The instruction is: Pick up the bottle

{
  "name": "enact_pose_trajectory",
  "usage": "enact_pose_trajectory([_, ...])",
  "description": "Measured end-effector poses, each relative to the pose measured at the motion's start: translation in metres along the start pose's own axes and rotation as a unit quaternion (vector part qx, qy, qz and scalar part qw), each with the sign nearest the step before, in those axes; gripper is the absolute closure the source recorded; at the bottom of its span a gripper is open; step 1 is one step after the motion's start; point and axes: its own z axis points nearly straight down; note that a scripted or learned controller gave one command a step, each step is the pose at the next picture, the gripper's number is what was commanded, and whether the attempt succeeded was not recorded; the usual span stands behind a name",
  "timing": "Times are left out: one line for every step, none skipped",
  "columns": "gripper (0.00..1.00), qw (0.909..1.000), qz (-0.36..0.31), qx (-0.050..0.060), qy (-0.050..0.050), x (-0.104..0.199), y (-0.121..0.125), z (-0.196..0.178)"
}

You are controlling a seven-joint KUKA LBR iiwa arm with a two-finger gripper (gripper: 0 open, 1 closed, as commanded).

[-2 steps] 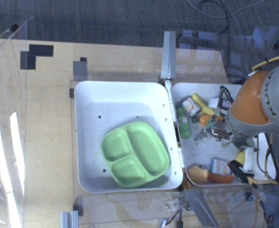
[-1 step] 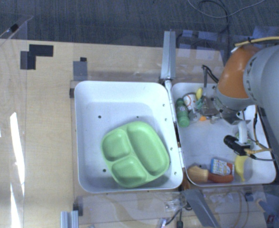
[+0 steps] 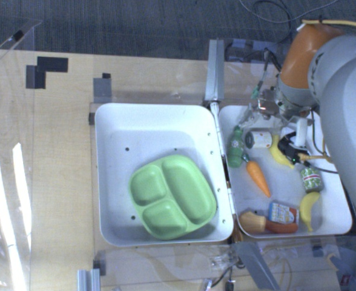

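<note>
I've got the gripper (image 3: 264, 109) over the top of the right bin (image 3: 341, 223); can't tell how it's set from here; the green bottle (image 3: 235, 146) lies just below-left of it, against that bin's left wall, beside a carrot (image 3: 258, 178).

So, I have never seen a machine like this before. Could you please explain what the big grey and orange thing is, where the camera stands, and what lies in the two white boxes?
The grey and orange shape is a robot arm, reaching in from the right. Its gripper, a two-finger hand, hangs over the far end of the right bin; I cannot tell whether it holds anything. One fixed camera looks down at a slant on a wooden bench.

The left bin holds a green divided plate. The right bin holds toy groceries: a green bottle against its left wall, a small can on its side, a carrot, two bananas, a small jar and a little carton. The bottle is what the robot should pick up.
</note>
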Motion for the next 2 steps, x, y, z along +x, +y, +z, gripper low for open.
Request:
enact_pose_trajectory([0.0, 0.9981, 0.061, -0.003, 0.0, -0.001, -0.048, 0.041])
enact_pose_trajectory([0.0, 0.9761, 0.217, -0.002, 0.001, 0.007, -0.025, 0.042])
